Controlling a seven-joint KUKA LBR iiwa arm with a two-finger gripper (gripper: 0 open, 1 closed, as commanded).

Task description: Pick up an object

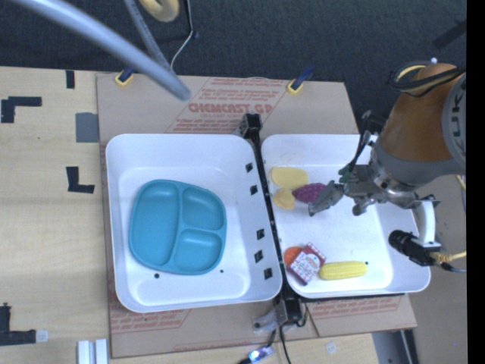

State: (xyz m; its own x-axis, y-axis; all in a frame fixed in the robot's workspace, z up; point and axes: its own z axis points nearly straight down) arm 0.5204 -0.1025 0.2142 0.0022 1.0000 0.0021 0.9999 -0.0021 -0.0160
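The right bin [394, 279] holds several small objects. A purple piece [305, 192] lies beside a yellow piece [289, 176] and a smaller yellow piece [284, 199], near the bin's left wall. A corn cob [342, 270] and a red-and-white packet [306, 265] lie near the front edge. My gripper [341, 203] hovers over the middle of the right bin, open, with nothing between its fingers. Its left finger [323, 201] ends just right of the purple piece.
A blue divided plate [178, 226] lies in the left bin [121, 158]. A black divider [261, 203] with clips runs between the two bins. The grey and orange arm [420, 135] reaches in over the right bin's right side.
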